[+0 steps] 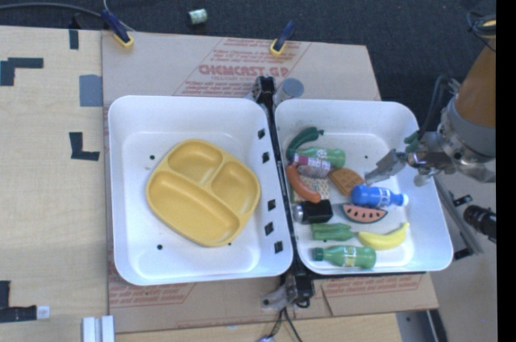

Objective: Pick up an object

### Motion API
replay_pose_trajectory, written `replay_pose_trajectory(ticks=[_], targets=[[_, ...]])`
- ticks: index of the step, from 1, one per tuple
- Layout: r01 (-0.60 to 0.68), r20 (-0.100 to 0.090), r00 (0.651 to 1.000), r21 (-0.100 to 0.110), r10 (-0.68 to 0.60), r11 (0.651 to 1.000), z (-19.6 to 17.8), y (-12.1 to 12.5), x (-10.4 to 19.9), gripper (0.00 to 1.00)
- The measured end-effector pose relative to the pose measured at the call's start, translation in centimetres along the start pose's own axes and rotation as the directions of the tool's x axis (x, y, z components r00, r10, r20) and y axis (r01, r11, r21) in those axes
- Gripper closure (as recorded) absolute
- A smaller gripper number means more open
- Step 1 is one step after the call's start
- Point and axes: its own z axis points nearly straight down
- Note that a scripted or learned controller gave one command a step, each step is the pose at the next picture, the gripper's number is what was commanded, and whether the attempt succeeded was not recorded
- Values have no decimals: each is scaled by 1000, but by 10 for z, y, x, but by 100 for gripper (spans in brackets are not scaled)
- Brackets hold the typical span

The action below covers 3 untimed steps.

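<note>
The right bin [419, 243] holds a heap of toy items. Among them are a blue bottle [377, 196], a watermelon slice [364, 213], a banana [384, 236], a green bottle [347, 255], a green pickle [332, 231], a black block [316, 211], an orange hot dog [298, 183], a brown biscuit [347, 180] and a green pepper [302, 139]. My gripper [397, 173] hangs over the bin's right side, just above the blue bottle. It is open, with nothing between its fingers.
The left bin [129, 252] holds a yellow divided plate [203, 191]. A black clip strip [274, 187] runs along the wall between the two bins. Cardboard [234, 66] lies under both bins, held by yellow-blue clamps [282, 39] at the back.
</note>
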Motion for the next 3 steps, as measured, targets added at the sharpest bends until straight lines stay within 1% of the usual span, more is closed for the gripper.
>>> replay_pose_trajectory(ticks=[1, 2, 3], targets=[[0, 4, 1000, -11, 0, 1000, 154, 42, -29, 0], [0, 1, 1000, -5, 0, 1000, 183, 92, -41, 0], [0, 2, 1000, -4, 0, 1000, 174, 91, -41, 100]])
